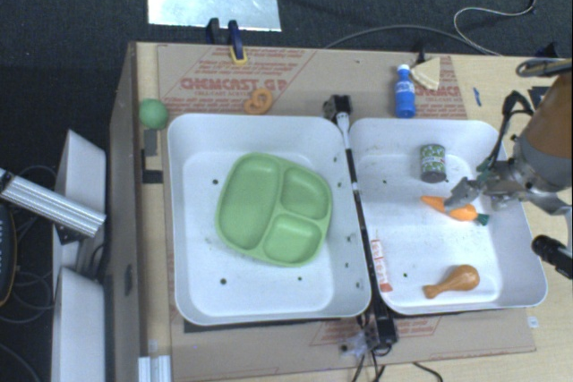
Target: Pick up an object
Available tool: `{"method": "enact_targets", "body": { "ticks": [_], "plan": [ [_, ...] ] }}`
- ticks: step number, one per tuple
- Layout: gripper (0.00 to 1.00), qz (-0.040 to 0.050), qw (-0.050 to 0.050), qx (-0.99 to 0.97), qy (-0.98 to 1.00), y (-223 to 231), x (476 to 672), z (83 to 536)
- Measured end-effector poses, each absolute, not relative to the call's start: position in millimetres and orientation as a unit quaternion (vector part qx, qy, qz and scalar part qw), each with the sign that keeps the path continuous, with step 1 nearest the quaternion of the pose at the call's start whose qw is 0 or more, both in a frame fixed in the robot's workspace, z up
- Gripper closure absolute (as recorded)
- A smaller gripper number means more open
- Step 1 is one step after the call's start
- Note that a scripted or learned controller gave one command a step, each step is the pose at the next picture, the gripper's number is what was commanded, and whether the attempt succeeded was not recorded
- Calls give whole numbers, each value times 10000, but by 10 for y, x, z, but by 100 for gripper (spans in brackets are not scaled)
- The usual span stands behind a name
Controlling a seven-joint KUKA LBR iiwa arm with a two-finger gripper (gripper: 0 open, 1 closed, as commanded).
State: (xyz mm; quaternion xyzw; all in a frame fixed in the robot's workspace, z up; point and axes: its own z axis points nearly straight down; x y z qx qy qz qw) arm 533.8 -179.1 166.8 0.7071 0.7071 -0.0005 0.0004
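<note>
We see the left bin (pixel 192 282) mostly filled by a green divided plate (pixel 274 208), with bare floor along its edges. The right bin (pixel 403 277) has open room at its center and lower left. The gripper (pixel 467 191) sits at middle right, touching the orange carrot (pixel 450 207); we cannot tell its finger spread. A tan drumstick (pixel 453 281) lies lower right, a small can (pixel 432 163) upper right.

Bench (pixel 295 72) w/ two white bins (pixel 201 300), blue bottle (pixel 405 91), green ball (pixel 153 113).
</note>
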Motion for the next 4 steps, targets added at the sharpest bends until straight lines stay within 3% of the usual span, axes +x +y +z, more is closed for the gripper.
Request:
{"method": "enact_targets", "body": {
  "ticks": [1, 2, 3, 4],
  "plan": [
    [0, -3, -7, 7059, 7083, -2041, 6259, 829],
    [0, -4, -17, 7061, 7081, -2060, 6686, 855],
    [0, -7, -15, 7052, 7090, -2055, 6686, 850],
    [100, 9, 36, 7042, 7099, -2062, 6706, 969]
  ]
}}
